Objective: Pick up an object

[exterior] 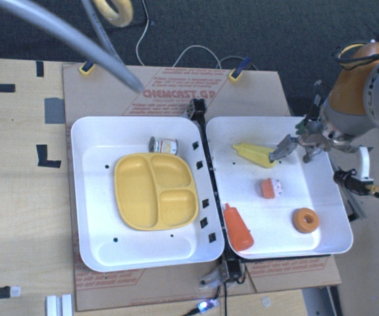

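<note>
Reaching in from the right over the right bin (321,242), with the fingers (283,150) low above its upper part; cannot tell whether spread or pressed together. Just left of the fingers, touching or nearly so, a yellow banana-like piece (254,153) on the bin floor. Below the fingers, a small orange-and-white block (269,188). Further below and to their right, an orange ring (305,220). Below and left, near the divider, an orange bottle shape (237,228). Well left, in the left bin (87,176), a yellow 3-compartment plate (155,191) and, touching its top edge, a small can (163,145).
</note>
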Motion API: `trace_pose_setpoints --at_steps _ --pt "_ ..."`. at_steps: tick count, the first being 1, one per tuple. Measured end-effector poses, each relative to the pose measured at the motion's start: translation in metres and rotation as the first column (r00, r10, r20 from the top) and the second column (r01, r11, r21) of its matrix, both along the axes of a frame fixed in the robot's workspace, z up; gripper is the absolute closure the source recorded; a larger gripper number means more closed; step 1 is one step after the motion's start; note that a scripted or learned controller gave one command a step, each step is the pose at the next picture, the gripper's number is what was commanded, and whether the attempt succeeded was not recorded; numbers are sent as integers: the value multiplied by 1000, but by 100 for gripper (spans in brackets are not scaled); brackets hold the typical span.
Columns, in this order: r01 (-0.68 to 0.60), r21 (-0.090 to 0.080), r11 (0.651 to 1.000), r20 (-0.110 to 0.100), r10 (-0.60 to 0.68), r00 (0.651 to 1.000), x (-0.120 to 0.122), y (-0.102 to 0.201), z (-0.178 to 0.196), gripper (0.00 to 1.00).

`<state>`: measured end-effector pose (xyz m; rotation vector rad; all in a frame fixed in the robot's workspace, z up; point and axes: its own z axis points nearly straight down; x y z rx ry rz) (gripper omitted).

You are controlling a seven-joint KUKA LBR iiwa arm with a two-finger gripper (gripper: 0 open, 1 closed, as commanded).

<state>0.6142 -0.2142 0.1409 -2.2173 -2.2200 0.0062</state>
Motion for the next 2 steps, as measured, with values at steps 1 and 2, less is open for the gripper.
trace_pose_setpoints --at_steps 1,2 --pt "0 0 1000 1 0 1000 -1 1 -54 0" --pt "-1 0 1000 3 1 1000 0 2 -41 100"
